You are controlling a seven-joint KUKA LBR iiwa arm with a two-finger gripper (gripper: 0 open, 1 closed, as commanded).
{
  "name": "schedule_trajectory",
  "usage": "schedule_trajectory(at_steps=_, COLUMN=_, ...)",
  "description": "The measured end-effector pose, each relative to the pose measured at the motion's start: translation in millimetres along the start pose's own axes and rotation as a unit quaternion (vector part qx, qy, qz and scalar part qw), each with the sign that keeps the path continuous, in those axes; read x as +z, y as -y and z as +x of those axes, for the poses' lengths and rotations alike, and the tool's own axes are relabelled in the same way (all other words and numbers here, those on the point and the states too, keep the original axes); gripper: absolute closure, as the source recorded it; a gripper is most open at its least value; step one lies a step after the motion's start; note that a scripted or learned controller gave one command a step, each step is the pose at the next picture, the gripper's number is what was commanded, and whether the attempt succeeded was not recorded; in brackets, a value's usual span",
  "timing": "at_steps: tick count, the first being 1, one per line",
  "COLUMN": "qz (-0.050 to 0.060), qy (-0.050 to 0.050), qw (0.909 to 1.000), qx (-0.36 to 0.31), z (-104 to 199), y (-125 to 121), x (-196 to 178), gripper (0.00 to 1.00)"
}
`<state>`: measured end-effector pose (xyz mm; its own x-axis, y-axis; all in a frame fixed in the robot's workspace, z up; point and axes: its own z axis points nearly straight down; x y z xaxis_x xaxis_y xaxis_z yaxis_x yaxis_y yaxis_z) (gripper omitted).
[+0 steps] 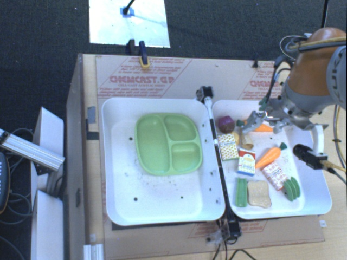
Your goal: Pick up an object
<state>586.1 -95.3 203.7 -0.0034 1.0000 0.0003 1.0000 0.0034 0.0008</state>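
You are looking at a smooth green plastic tray (167, 144) sitting in a glossy white plastic bin (122, 199) on matt paper-masked board (162, 79).

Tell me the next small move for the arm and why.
Probably lower the gripper straight down. It hangs over the back of the right bin, just above an orange piece, with a purple ball close to its left. Nothing shows between its fingers, so no pick has been made yet.

We see the bench (162, 72), topped with printed brown board. Two white bins lie on it: the left bin (122, 199), and beside it the right bin (314, 202).
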Motion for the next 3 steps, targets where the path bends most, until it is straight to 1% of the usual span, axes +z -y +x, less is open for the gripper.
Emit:
schedule_trajectory(at_steps=1, qz=-0.003, qy=0.001, qw=1.0000, qx=0.001, z=-38.6, y=8.6, x=113.4, gripper=0.00)
schedule_trajectory(at_steps=2, qz=0.016, qy=0.000, qw=0.9999, qx=0.005, z=-17.8, y=-75.1, x=123.7, gripper=0.00)
schedule_trajectory(at_steps=3, qz=0.018, qy=-0.001, qw=0.9998, qx=0.003, z=-16.7, y=-74.5, x=115.1, gripper=1.00)
